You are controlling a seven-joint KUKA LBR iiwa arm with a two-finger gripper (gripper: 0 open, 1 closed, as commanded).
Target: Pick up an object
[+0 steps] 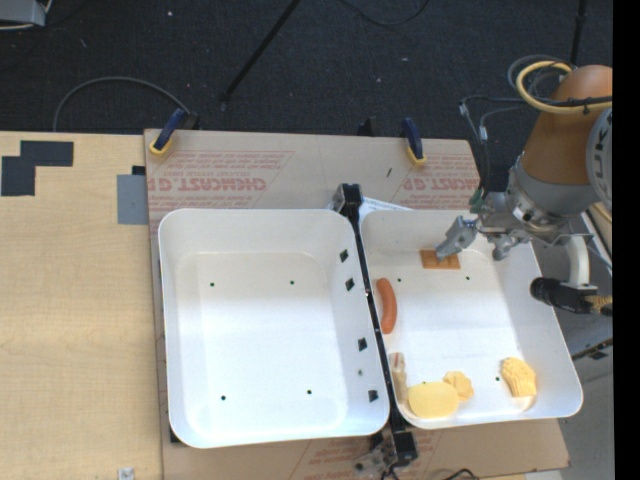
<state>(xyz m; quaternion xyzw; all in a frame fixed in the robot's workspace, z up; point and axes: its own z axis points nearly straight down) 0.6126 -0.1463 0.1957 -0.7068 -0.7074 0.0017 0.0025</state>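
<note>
camera view: pincer [458, 240] hangs low in the right bin [545, 368], far side, right at the orange cracker [438, 259]. cannot tell if it's released or clenched. looks like the approach step; next it needs to straddle the cracker and close, then lift.

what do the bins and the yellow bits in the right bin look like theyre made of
Bins: probably moulded plastic, white and smooth, with rounded rims. Yellow pieces: likely plastic or rubbery toy food, matte. Too small to be sure.
</note>
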